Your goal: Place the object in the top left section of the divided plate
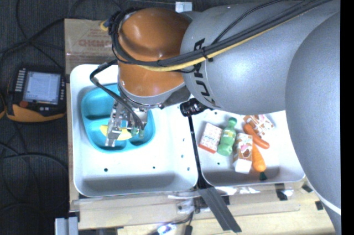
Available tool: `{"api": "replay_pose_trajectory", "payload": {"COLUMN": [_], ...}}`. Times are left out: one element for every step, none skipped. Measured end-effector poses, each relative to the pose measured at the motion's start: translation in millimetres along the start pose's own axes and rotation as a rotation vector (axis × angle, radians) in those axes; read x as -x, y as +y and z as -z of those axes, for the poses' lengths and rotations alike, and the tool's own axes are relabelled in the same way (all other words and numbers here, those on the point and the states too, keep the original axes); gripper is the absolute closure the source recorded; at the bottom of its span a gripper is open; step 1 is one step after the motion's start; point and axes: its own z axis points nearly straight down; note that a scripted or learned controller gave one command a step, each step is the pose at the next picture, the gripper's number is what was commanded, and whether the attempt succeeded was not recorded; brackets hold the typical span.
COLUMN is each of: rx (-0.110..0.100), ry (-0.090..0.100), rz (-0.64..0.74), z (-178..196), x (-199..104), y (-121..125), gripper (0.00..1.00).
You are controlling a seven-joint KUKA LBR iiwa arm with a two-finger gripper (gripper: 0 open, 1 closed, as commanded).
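- Nearest us, the right bin holds a loose cluster of toy groceries: a red-and-white carton, a green bottle, a carrot and a few small packets, all well apart from the work going on.
- In the left bin sits the blue divided plate, with bare bin floor in front of it.
- Our pincer is down over the plate's lower middle, with something yellow lying just beside and partly under its tips. We take that to be the object, though it is too small to name.
- We cannot tell how far the pincer is spread, nor whether the yellow thing sits between its tips or merely lies on the plate.
- Further back, the orange band and grey arm hide much of the plate's far side, so the target section is only partly visible.
- Our worry: the yellow thing appears to lie in a lower section, not the top left. If the grip is poor, lifting could leave it behind, or it could drop on a divider ridge and slide into the wrong section.
- Beyond the bins, a handheld control pad rests at far left.
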Motion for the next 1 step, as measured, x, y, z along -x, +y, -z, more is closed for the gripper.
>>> {"api": "replay_pose_trajectory", "payload": {"rx": [0.0], "ry": [-0.002], "rz": [-0.003], "z": [46.3], "x": [-9.7], "y": [-72.6], "gripper": [1.0]}}
